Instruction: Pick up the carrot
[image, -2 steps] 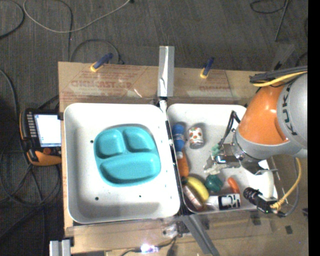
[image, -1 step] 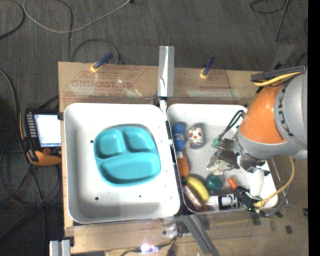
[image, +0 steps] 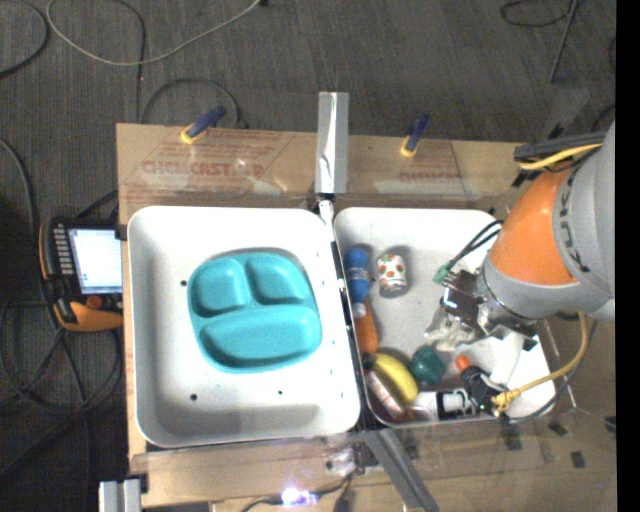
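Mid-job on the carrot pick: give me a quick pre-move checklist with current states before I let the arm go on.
1. Carrot located: ok, an orange piece at the right bin's left wall, below the blue bottle.
2. Carrot free of neighbours: not ok, the yellow banana lies just below it and the bottle just above.
3. Pincer over the carrot: not ok, it sits further right in the bin, near the teal ball.
4. Pincer fingers' state: cannot tell, hidden in wrist clutter.
5. Carrot in the pincer: not ok, it lies apart from the pincer.
6. Teal tray out of the way: ok, in the left bin.
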